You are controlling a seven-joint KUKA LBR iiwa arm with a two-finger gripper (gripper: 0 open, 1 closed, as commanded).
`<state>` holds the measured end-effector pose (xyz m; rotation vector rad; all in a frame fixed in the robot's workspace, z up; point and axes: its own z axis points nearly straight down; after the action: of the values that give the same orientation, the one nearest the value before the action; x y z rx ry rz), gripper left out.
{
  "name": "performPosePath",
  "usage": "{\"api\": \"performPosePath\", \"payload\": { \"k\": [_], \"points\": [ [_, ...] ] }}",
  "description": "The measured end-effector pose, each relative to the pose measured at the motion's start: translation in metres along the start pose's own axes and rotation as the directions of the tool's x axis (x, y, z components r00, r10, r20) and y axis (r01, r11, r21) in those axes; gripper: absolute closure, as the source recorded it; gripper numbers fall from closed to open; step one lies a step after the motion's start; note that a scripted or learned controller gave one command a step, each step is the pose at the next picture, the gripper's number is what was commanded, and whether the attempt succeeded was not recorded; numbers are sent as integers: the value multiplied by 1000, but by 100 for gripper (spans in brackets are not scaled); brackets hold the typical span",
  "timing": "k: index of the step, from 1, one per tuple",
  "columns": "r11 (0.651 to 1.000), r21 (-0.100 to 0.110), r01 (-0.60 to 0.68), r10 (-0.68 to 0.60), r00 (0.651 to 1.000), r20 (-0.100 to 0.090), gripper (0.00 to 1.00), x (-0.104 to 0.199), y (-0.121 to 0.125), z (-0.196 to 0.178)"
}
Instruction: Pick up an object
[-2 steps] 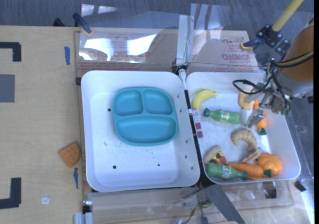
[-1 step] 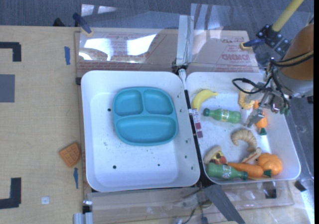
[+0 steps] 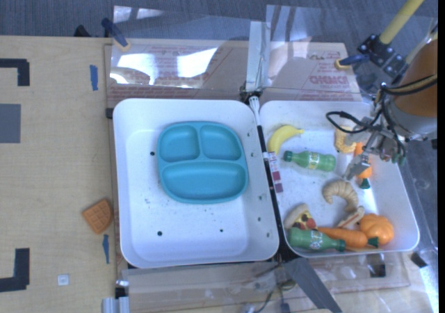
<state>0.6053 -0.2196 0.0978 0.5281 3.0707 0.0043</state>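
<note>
Reached in from right, gripper point(image 3: 359, 165) lowered over right bin point(image 3: 410, 218); finger state indeterminate. Croissant point(image 3: 341, 192) just below, green bottle point(image 3: 311, 160) left. Wooden bench point(image 3: 49, 165) beyond.

A blue divided plate point(image 3: 202, 162) lies in the left bin point(image 3: 139, 235); a waffle point(image 3: 98, 215) lies outside.
</note>
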Motion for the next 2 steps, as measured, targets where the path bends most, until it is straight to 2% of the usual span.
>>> {"api": "performPosePath", "payload": {
  "k": [1,2],
  "points": [
    [1000,1,-15,15,1000,-10,0,-4,1,2],
    [998,1,-56,56,998,-7,0,-1,0,2]
  ]
}}
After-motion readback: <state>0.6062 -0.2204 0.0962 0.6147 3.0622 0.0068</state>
